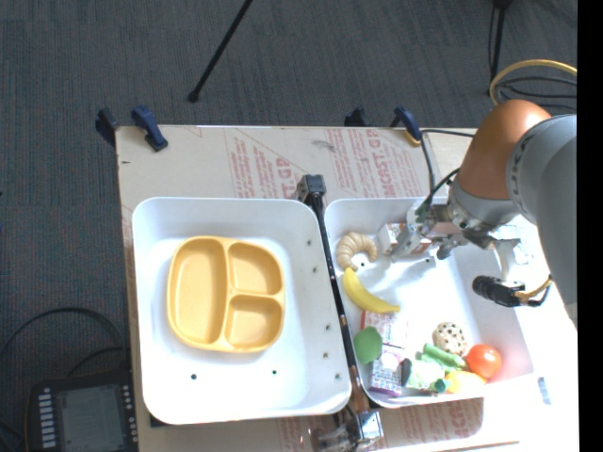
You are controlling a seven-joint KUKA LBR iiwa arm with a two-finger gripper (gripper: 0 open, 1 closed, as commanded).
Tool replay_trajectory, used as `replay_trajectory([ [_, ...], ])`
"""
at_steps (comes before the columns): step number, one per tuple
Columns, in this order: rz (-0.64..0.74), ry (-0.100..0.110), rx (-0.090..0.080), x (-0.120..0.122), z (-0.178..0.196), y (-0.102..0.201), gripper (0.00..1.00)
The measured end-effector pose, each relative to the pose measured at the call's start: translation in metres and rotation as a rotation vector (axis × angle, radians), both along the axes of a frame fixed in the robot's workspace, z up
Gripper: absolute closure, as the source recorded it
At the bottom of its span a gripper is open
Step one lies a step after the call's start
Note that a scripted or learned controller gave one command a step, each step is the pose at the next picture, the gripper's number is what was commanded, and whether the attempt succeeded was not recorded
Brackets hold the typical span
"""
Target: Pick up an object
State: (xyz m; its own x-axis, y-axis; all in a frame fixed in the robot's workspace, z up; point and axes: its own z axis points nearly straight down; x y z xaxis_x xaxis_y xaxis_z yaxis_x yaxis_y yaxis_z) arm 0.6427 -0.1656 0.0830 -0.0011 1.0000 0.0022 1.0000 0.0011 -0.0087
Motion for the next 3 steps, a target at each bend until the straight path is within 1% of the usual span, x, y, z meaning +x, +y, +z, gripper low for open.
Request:
replay_trajectory([
  [1, 0.002, 0.005, 0.001, 0.0, 0.006, 0.0, 1.0],
  [2, 0.002, 0.005, 0.001, 0.0, 0.006, 0.0, 0.0],
  [3, -0.002, -0.005, 0.0, -0.063, 0.004, 0.047, 0.0],
])
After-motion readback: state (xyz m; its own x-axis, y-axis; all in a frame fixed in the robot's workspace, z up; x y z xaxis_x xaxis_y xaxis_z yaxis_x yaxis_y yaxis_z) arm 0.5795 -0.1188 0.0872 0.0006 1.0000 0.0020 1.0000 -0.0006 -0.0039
